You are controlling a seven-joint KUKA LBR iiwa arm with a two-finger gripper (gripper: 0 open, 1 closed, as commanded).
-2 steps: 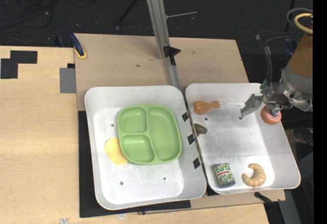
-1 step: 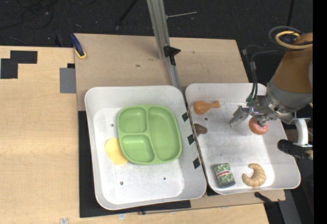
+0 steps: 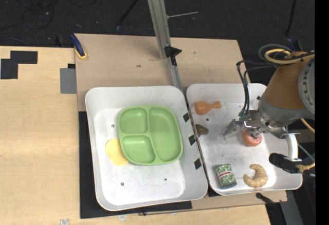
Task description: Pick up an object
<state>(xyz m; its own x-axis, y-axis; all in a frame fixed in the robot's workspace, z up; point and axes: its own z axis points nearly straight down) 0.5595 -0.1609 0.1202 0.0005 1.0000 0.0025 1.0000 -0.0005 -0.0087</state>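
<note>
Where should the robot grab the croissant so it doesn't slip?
Probably at the thick middle of the croissant, coming straight down from above. It lies flat in the right bin, curved like an arch, with thin ends that would likely slip. Fingers closing across the fat middle should get the best hold. It sits close to the bin's near wall, so a sideways approach looks awkward.

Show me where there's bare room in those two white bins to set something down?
Left bin: open floor in front of the green divided plate and along its far edge. Right bin: a bare patch mid-floor between the brown piece and the green can. It's crowded by the gripper, over the red object, and near the croissant.
</note>
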